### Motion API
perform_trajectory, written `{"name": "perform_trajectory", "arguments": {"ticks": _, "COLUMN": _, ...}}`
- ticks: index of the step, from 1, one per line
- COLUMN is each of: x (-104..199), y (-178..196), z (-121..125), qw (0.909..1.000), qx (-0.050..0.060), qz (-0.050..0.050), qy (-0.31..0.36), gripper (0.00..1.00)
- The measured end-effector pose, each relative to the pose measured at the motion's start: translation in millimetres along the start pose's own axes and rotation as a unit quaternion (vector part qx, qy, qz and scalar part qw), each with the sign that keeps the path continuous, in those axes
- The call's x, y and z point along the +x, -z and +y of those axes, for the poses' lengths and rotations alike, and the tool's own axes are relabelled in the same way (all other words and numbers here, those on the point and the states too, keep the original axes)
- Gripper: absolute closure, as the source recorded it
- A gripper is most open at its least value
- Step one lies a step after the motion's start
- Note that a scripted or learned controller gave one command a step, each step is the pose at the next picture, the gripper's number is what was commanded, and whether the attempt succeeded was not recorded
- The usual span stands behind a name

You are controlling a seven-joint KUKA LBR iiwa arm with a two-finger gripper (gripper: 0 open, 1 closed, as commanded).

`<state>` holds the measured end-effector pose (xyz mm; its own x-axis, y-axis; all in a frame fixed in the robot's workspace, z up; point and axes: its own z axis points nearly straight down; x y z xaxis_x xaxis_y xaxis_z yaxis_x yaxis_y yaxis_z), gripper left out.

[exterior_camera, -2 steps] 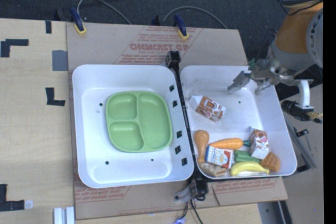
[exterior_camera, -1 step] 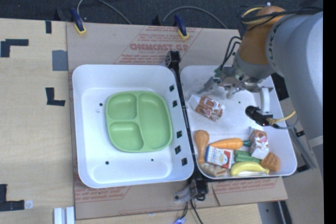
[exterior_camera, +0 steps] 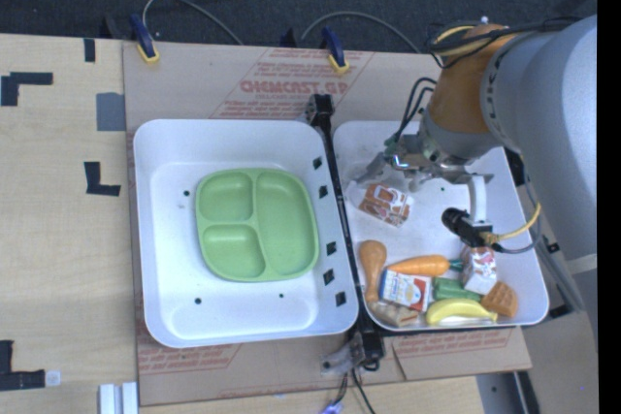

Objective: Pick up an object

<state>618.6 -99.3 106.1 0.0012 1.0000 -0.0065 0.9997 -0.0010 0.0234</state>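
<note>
My gripper (exterior_camera: 393,172) hangs over the upper left part of the right bin (exterior_camera: 505,184), under the orange wrist band. Just below it lies a small brown-and-white snack packet (exterior_camera: 385,205), apart from the other items. Along the bin's front edge sit an orange gourd-shaped toy (exterior_camera: 372,262), a carrot (exterior_camera: 419,265), a red-and-white carton (exterior_camera: 405,289), a banana (exterior_camera: 458,311), a small white carton (exterior_camera: 480,269) and an orange wedge (exterior_camera: 501,299). Nothing is seen held by the gripper.
The left bin (exterior_camera: 165,160) holds a green divided plate (exterior_camera: 257,223). A black divider (exterior_camera: 335,199) runs between the two bins. The arm's grey body (exterior_camera: 553,121) covers the right bin's far right side. Cables trail across the dark floor behind the bench.
</note>
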Motion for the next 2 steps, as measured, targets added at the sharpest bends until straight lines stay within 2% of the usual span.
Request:
{"name": "perform_trajectory", "arguments": {"ticks": 1, "x": -0.9, "y": -2.2, "z": -21.1, "qw": 1.0, "qx": 0.001, "qz": 0.003, "qy": 0.001, "gripper": 0.0}}
{"name": "perform_trajectory", "arguments": {"ticks": 2, "x": -0.1, "y": -2.6, "z": -32.3, "qw": 1.0, "qx": -0.003, "qz": 0.002, "qy": 0.0, "gripper": 0.0}}
